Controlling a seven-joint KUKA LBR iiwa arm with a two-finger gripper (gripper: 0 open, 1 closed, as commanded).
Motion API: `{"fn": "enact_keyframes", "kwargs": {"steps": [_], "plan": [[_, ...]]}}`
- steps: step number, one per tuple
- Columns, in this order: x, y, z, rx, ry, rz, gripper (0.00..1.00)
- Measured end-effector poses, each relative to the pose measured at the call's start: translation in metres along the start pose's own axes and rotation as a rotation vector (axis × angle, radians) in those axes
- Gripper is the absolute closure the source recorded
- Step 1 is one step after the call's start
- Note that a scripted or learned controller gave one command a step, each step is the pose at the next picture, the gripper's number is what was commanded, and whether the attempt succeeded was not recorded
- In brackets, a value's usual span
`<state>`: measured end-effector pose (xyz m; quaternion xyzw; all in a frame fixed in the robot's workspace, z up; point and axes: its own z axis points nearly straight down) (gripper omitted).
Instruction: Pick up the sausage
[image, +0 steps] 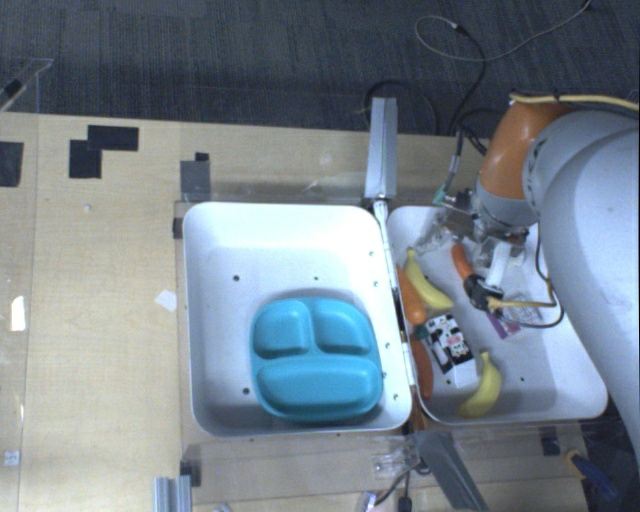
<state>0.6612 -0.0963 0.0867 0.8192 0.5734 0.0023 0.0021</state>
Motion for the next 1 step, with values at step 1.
{"fn": "enact_keyframes", "kwargs": {"steps": [1], "plan": [[-0.0679,-0.0014,0.0,0.008,0.001,0.157,0.0]]}}
